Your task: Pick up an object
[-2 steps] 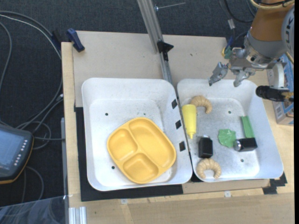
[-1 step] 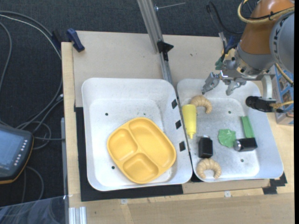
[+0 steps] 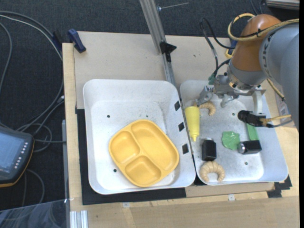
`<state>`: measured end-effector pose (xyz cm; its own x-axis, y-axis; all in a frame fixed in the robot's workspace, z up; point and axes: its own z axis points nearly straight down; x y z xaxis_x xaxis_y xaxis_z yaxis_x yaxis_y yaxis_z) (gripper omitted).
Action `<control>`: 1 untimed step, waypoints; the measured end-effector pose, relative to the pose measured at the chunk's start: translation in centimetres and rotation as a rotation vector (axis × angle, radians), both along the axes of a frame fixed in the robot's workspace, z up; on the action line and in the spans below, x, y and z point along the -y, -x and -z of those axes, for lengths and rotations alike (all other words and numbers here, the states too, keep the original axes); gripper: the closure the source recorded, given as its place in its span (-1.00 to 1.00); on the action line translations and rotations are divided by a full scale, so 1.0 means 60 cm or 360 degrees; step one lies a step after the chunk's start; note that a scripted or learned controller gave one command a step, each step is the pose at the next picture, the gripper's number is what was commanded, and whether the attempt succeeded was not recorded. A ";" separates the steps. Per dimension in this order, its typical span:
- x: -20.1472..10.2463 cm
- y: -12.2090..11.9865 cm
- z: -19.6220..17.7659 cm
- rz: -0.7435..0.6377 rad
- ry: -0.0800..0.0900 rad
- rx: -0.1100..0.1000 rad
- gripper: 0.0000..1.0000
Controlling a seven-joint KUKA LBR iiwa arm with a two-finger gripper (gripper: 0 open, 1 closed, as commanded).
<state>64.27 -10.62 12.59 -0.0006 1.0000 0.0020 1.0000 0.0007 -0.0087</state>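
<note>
A pale wooden bench (image 3: pixel 118 49) is carrying two shallow white bins side by side. The left bin (image 3: pixel 95 103) and the right bin (image 3: pixel 270 165) are touching along their inner edges, both sitting partly on a black mat (image 3: pixel 81 151) that is showing along the left and front edges. A blue clamp (image 3: pixel 76 39) is gripping the bench's far left corner, and a metal rail (image 3: pixel 154 23) is slanting across its far side.

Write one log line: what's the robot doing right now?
task: pick up object | claw: over right bin, far end, above small croissant | held: nothing seen | left bin: yellow tray
</note>
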 end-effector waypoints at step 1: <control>0.000 -0.004 -0.027 -0.0001 0.0000 0.0016 1.00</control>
<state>64.53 -10.61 14.18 -0.0010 1.0000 0.0017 1.0000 0.0010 0.0013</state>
